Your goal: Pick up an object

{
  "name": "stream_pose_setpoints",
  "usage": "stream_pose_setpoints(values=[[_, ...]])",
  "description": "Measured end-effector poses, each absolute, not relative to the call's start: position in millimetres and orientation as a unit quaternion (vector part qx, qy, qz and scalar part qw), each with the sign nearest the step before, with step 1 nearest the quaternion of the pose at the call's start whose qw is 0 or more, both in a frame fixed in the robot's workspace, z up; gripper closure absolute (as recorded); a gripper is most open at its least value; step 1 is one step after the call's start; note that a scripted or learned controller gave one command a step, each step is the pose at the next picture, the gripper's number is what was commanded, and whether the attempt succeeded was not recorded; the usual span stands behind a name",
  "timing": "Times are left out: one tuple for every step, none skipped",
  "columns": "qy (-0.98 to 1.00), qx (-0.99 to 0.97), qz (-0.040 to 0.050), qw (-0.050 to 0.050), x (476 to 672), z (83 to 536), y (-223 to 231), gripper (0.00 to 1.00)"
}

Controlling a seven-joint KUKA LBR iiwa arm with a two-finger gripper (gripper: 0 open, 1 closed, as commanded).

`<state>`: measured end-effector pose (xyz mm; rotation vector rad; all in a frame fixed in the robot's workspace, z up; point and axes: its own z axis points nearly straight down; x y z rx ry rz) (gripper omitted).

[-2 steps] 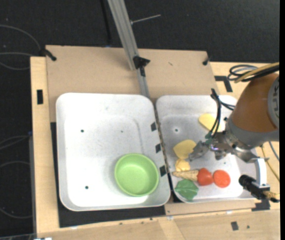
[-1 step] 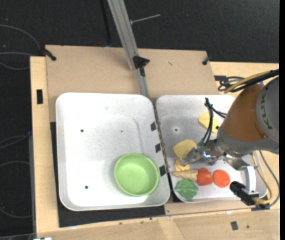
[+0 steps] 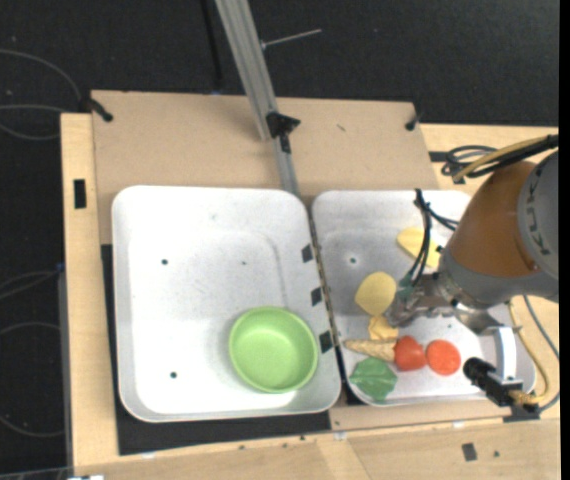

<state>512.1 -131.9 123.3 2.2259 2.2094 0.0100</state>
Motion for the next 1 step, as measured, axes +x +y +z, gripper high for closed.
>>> stream_pose_setpoints(values=[[0.708,0.706,0.0019,0.002,513.1,166.8,-129.8,1.0]])
